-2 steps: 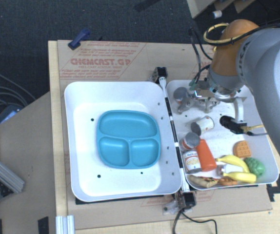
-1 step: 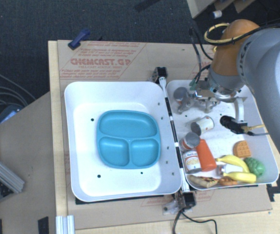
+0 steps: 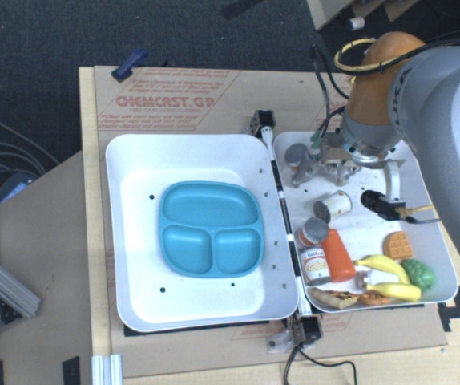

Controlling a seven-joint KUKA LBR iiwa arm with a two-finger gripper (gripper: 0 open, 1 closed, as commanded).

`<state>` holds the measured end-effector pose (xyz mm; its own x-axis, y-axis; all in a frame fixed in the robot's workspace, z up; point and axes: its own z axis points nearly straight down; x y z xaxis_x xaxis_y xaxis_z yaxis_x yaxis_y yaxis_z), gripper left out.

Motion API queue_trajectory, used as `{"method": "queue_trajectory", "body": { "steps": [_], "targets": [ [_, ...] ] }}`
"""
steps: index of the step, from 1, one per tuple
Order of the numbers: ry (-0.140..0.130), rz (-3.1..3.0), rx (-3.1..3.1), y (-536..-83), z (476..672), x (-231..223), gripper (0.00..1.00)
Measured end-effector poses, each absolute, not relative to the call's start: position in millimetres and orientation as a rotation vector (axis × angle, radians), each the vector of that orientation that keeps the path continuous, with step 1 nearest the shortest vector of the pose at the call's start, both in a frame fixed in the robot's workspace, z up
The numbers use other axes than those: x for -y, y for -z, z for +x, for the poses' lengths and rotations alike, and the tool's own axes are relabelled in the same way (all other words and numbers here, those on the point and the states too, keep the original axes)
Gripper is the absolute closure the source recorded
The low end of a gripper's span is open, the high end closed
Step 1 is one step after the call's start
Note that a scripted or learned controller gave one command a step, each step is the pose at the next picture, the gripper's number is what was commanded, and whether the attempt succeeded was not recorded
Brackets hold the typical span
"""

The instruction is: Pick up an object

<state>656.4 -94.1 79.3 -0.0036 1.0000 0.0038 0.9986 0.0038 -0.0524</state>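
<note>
Left bin: one blue divided plate, centred, three compartments.

Right bin, contents:
- Grey-lidded jar, at the left wall, mid-length.
- Labelled can, just beside the jar on its near side, against the left wall.
- White cup, on its side, centre of the bin.
- Orange bottle, touching the can's right side.
- Bananas, two, towards the near right corner.
- Waffle, just beyond the bananas.
- Green piece, near right corner, beside the bananas.

Gripper: over the far left part of the right bin, beyond the white cup. Open or closed: cannot be told. Nothing seen in its grasp.
</note>
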Motion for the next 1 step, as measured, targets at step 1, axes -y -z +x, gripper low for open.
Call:
{"method": "queue_trajectory", "body": {
  "steps": [1],
  "targets": [
    [-0.054, -2.189, 2.197, -79.3, 656.4, 94.1, 0.00]
  ]
}}
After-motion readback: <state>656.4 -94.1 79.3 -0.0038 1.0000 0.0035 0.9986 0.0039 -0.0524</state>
